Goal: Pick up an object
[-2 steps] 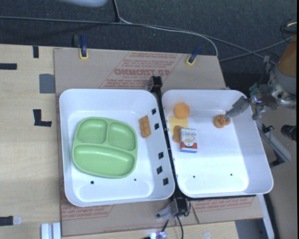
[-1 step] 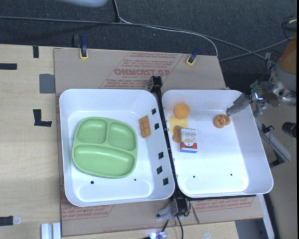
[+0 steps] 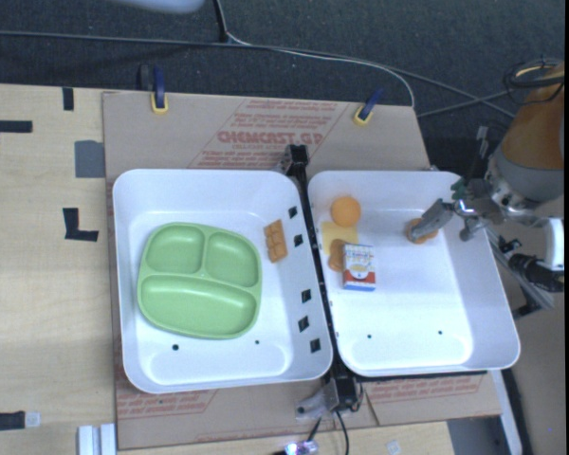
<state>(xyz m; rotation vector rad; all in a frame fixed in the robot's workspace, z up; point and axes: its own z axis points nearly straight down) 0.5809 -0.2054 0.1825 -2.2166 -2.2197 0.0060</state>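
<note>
You've got two shallow white bins w/ rounded corners and a smooth, glossy plastic look, side by side on a brown cardboard sheet (image 3: 266,131) printed w/ faint red lettering, which lies on a pale wood-grain worktop (image 3: 38,254). The left bin (image 3: 142,358) holds a matte green plate (image 3: 200,279), rounded-square, moulded into three compartments, plus a small orange waffle-textured block (image 3: 276,241) just beside the plate's upper right corner, near the bin's right wall. In the right bin (image 3: 455,349) you see an orange ball (image 3: 345,209), smooth and round, touching a flat yellow slab (image 3: 336,235) below it; a small orange-brown lump (image 3: 337,255) sits at the slab's lower edge, touching a little white carton (image 3: 359,266) w/ red and blue print, boxy and lying flat. These four cluster in the bin's upper left part, close to the divider. Over toward the bin's right side lies a brownish, elongated piece (image 3: 423,228), rounded at the lower end, tilted, apart from the cluster. The pincer (image 3: 453,209) reaches in over the bin's right rim: dark grey metal fingers, w/ the grey arm and its orange band (image 3: 536,136) behind. One finger runs right down to the brown piece and seems to touch its upper end, but you can't tell from this angle whether the fingers are apart or together, nor whether the piece sits between them. Two yellow-tipped clamps (image 3: 158,100) pin the cardboard's far edge, and thin black cables (image 3: 294,55) trail over the dark carpet-like surface beyond.
</note>
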